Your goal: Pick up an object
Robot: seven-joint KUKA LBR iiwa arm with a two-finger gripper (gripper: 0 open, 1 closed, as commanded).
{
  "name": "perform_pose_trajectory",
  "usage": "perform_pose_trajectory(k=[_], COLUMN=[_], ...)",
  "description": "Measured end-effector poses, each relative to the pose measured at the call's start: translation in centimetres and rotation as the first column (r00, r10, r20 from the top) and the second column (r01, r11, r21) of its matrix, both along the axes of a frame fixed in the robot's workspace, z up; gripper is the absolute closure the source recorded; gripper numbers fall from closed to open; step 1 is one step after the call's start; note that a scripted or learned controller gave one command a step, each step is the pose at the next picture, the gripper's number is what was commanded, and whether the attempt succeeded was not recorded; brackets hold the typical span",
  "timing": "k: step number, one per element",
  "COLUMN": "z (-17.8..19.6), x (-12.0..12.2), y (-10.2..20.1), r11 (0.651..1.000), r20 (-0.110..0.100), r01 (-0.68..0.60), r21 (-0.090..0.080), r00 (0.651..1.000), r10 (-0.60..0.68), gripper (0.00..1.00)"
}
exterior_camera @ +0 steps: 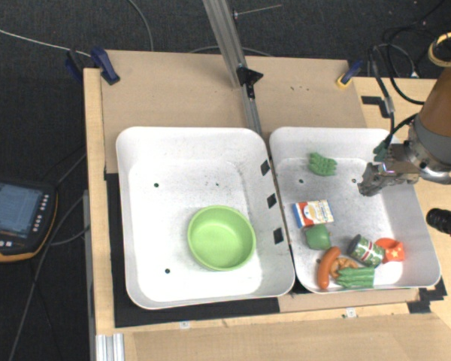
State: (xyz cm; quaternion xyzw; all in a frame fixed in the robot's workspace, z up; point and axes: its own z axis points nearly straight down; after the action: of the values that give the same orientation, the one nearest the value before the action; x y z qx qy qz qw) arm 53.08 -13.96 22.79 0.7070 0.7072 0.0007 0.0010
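My gripper (370, 184) hangs over the right part of the right bin (361, 138), with nothing visible between its fingers. To its left lies a green leafy toy (322, 164). Below it a small white, red and blue carton (313, 213) rests beside a green pepper-like toy (318, 237). Along the bin's front edge sit an orange sausage (327, 265), a green can (366, 251), a red-orange piece (391, 250) and green beans (356, 277).
The left bin (158, 171) holds a green bowl (221, 237) at its front right. A metal pole (227, 36) slants down to the gap between the bins. A teach pendant (15, 216) lies off the bench at the left.
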Motion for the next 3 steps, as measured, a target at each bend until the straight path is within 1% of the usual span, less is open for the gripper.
perform_pose_trajectory(k=[1,2,3], z=[0.5,1.2,0.2], x=[2.0,3.6,5.6], y=[4.0,9.7,14.1], r11=[1.0,1.0,1.0], r20=[-0.001,-0.001,-0.003], r01=[-0.004,-0.005,-0.003], r21=[0.001,0.002,0.001], r00=[1.0,1.0,1.0], r10=[0.004,0.005,0.003], gripper=[1.0,1.0,1.0])
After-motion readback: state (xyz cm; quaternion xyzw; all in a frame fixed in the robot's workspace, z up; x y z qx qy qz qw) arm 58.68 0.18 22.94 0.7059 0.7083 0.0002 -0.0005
